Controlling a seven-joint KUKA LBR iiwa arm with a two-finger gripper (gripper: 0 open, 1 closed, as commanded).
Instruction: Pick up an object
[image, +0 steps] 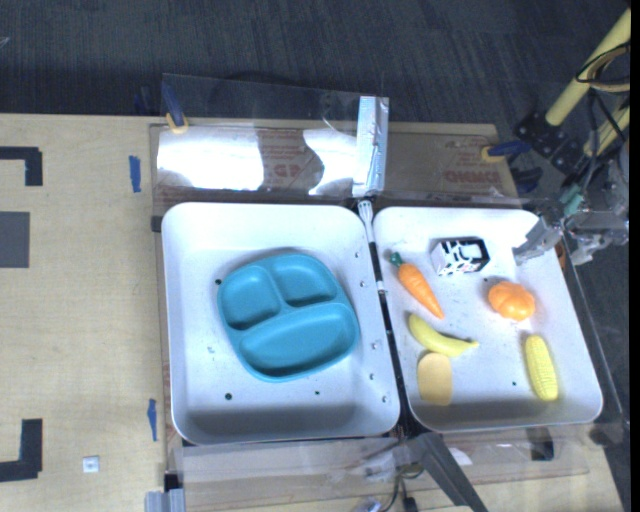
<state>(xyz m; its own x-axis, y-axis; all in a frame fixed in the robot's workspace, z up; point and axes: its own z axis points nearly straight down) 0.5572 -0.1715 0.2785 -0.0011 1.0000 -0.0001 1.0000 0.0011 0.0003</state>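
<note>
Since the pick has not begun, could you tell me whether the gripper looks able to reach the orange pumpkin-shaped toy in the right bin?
Probably yes. The gripper sits at the right white bin's upper right edge, and the round orange pumpkin-shaped toy lies just below it, apart from the yellow corn cob and the carrot.

The left bin (190, 390) has a big blue tray (288, 313) in the middle, with bare white floor all around it, most of all along the front; the right bin (585, 400) is more crowded; a carrot (418, 286) and a banana (440, 339) lie near the left wall, with a yellow round piece (435, 378) touching the banana's front end; a black and white thing (461, 256) sits near the back; an orange fruit (511, 300) and a corn cob (541, 366) sit on the right side; the middle floor between them is open; the tool (536, 240) hangs over the back right corner.
</note>
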